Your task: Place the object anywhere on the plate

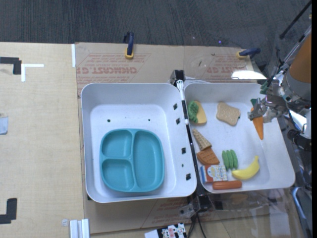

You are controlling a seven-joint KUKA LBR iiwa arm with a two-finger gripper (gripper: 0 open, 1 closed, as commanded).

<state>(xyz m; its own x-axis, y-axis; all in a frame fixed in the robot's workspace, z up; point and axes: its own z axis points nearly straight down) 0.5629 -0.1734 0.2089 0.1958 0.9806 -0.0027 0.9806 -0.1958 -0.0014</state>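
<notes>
Carrot [259, 127], orange and pointed, is seen dangling tip-down over the far right part of the right bin [277, 180], its leafy green top caught between the fingers of the gripper [261, 108]. The fingers are closed in on that top end, and the body of the toy is left hanging free below. A grip at the top is judged sensible: the thick end gives the fingers something to bite, and the taper hangs clear of the other pieces.

Those pieces are scattered across the right bin. A slice of bread [228, 113] is seen near the back, with a yellow-and-green piece [196, 112] close to the dividing wall. A waffle cone [201, 139] and a brown wedge [208, 156] are laid nearer the front. Green pea pods [230, 159], a banana [247, 169], a small carton [214, 172] and a sausage [227, 185] are crowded toward the front edge.

The target is found well apart, in the left bin [94, 103]: a teal divided plate [132, 160] with three compartments, set toward the front of that bin. Nothing is seen resting on it yet.

The lift is judged done or nearly so; the carry across the dividing wall is what remains. A swinging carrot held by its top alone could be shaken loose on the way.
</notes>
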